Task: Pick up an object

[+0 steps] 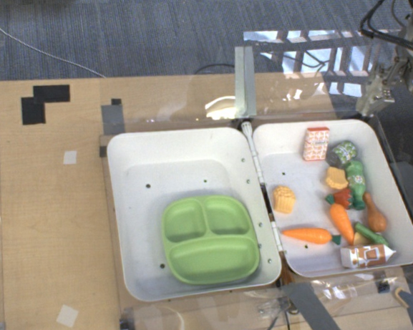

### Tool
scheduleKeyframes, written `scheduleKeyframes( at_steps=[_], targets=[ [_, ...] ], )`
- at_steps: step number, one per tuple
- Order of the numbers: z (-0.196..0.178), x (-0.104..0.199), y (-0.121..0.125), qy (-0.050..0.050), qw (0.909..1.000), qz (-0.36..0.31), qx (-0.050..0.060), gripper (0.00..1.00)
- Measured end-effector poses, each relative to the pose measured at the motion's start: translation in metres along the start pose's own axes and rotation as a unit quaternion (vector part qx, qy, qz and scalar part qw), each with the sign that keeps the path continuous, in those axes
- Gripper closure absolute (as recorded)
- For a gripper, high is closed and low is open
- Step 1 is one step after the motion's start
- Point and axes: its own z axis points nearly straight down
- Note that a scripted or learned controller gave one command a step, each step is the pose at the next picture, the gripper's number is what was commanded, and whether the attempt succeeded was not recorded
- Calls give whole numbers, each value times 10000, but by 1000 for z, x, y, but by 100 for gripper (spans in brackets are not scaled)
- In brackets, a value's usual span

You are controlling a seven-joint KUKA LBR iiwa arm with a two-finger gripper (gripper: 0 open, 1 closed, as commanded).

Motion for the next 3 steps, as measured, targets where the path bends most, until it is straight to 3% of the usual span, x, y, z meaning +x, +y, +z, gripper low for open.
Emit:
scheduleKeyframes(
  at_steps=[1,2,3],
  targets=[
    [1,-12,-9,-14,9999,117,-2,100],
    [4,-15,-9,-16,9996,-282,0,100],
    [-11,-17,-7,-87,9995,-297,4,100]
  ],
)
